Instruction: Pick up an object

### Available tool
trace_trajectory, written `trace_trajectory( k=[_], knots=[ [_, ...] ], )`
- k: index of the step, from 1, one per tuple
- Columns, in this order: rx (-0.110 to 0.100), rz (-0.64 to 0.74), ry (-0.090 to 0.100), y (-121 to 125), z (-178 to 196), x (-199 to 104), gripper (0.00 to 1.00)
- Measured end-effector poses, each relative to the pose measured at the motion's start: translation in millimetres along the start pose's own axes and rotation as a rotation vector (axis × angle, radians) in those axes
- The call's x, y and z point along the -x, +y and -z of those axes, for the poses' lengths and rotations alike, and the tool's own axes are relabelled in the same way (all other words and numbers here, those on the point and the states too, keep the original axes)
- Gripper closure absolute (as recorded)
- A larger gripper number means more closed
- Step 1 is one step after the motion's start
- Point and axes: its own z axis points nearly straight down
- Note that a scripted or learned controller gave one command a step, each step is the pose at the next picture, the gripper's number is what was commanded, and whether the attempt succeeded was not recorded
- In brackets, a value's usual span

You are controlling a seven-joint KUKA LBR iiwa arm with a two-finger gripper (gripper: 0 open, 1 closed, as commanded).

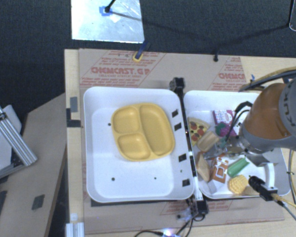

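Note:
The right bin [202, 98] holds several toy food pieces: a pizza slice [198, 127], a purple box [222, 116], a tan bread piece [207, 140], a brown-and-white cracker [219, 172], a green pickle-like piece [238, 166] and a yellow corn piece [238, 183]. The arm's grey wrist with its orange band [266, 115] reaches in from the right and hangs over the middle of this bin. My gripper [229, 145] sits low among the pieces, just right of the bread piece and above the cracker. Its tips are hidden in the clutter.
The left bin [98, 147] carries a yellow three-compartment plate [142, 131]. A black divider with clips [184, 132] runs between the bins. Black cable loops lie beside the wrist. A metal rail [7, 132] stands at the far left.

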Motion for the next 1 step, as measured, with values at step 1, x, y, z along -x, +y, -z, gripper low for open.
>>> trace_trajectory(
  k=[1],
  knots=[
    [0.008, 0.001, -0.002, 2.4, 13.2, 0.0, 1.0]
  ],
)
